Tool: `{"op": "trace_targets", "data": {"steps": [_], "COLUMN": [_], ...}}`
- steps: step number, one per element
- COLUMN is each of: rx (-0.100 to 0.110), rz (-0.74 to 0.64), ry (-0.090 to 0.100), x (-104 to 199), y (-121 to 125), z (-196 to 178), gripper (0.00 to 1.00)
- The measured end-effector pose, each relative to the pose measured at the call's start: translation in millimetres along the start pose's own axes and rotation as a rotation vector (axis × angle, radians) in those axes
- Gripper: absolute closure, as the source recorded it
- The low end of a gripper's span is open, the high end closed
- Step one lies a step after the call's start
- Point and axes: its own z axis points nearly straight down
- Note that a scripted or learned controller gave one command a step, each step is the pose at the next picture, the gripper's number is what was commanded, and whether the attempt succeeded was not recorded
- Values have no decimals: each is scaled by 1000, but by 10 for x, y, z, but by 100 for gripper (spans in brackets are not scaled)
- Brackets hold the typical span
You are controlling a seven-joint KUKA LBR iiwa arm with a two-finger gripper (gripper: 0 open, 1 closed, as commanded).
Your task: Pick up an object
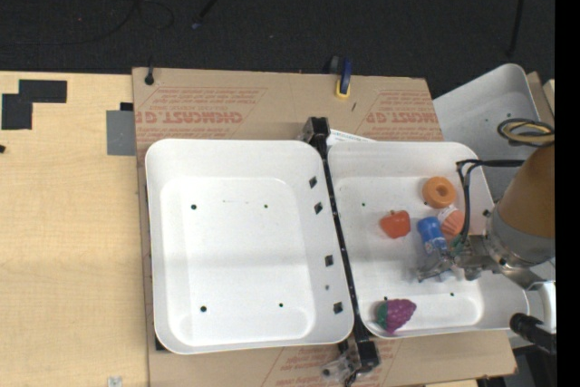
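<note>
In the right bin (pixel 362 168) lie an orange ring (pixel 439 191), a red tomato-like toy (pixel 395 224), a small blue object (pixel 430 231) with a pale orange piece (pixel 452 220) beside it, and a purple grape-like toy (pixel 396 314) near the front wall. My gripper (pixel 438 267) reaches in from the right, low over the bin floor just in front of the blue object. Its dark metal fingers blur together, and I see nothing clearly held between them.
The left bin (pixel 163 195) sits beside the right one, with a black divider clamp strip (pixel 328 231) between them. Both rest on a cardboard sheet (pixel 236 109). A blue and yellow clamp (pixel 343 79) stands at the cardboard's back edge. A cable (pixel 471 181) loops above my wrist.
</note>
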Motion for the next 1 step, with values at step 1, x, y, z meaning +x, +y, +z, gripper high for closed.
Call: {"op": "trace_targets", "data": {"steps": [1], "rx": [-15], "rz": [-9], "ry": [-2], "x": [222], "y": [925], "z": [254], "gripper": [0]}}
